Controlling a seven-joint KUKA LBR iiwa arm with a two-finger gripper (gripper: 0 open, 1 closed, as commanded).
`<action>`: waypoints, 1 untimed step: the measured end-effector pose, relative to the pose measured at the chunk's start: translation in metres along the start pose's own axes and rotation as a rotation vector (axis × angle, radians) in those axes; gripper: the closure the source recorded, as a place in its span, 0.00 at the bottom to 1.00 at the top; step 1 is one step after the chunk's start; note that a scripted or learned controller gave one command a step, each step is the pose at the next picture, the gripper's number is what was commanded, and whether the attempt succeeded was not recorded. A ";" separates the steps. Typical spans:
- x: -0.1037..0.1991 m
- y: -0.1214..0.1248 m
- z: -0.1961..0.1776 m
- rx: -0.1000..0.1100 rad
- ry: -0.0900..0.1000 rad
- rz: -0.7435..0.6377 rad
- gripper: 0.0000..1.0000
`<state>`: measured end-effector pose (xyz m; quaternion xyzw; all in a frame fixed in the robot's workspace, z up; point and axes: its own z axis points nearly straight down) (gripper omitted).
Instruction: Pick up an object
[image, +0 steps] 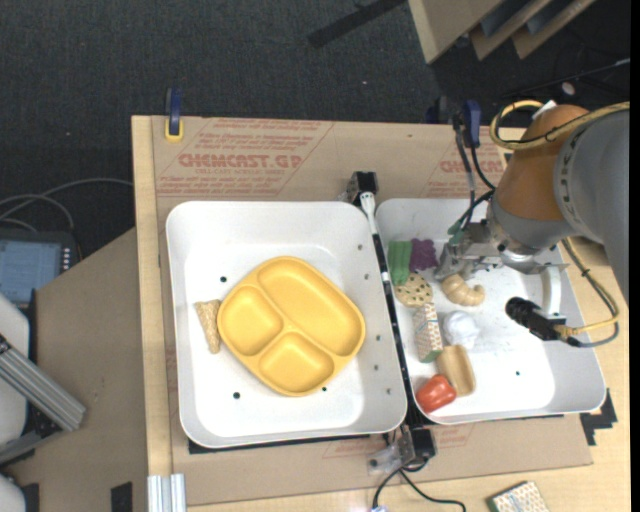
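Note:
My gripper (460, 265) hangs low over the upper middle of the right bin (560, 385), reaching in from the right. Just below it lies a tan peanut-shaped piece (462, 292), very close to the gripper; I cannot tell whether they touch. Left of the gripper sit a green piece (400, 260) and a purple piece (424, 253). A speckled cookie (412, 291) lies under those. Lower in the bin are a small white lump (459, 327), a striped wafer (428, 330), a tan cylinder (457, 368) and a red pepper (435, 393).
The left bin (200, 240) holds a yellow divided plate (290, 325) with a tan cracker (208, 325) beside its left edge. A black clamp (362, 185) sits at the top of the ridge between the bins. Cardboard surrounds both bins.

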<state>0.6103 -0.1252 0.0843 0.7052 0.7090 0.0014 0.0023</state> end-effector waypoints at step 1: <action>0.037 0.011 -0.107 -0.006 0.000 0.001 1.00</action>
